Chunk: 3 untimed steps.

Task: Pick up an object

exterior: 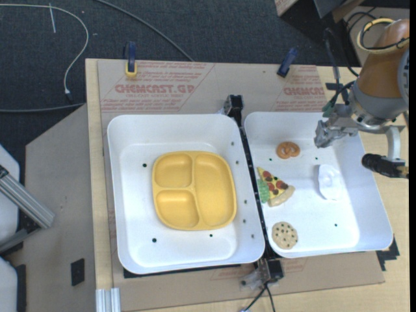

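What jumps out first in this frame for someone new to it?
The yellow divided plate, sitting alone in the middle of the left bin. Next, the toy food spread over the right bin: a pretzel at the back, a pizza slice by the left wall, a cookie at the front. The gripper hangs over that bin's back right, beside the pretzel.
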Tool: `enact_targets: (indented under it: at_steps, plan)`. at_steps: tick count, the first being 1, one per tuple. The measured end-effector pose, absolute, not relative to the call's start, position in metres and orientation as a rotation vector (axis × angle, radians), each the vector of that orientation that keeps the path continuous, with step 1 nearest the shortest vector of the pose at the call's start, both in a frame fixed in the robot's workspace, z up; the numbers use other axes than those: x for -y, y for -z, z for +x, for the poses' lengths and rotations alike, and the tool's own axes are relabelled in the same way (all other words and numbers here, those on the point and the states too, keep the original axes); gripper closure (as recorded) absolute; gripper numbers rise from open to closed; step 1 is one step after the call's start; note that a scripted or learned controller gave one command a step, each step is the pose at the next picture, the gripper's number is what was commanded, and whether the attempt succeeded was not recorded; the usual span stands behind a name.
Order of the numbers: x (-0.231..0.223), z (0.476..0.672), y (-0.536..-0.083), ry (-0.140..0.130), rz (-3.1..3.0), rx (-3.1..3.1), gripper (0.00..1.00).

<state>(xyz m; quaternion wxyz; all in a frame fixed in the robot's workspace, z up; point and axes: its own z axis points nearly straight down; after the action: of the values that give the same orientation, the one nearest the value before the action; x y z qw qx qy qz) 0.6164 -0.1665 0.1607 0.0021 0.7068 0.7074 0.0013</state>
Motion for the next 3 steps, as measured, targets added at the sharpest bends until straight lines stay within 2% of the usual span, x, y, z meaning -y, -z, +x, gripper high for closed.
enact_targets:
  at_steps: [1, 2, 3]
  plan:
    - [0.158, 0.622, -0.21, -0.006, 2.215, -2.22, 1.0]
    - [0.158, 0.623, -0.224, -0.004, 2.218, -2.22, 1.0]
    - [0.104, 0.623, -0.235, -0.004, 2.215, -2.228, 1.0]
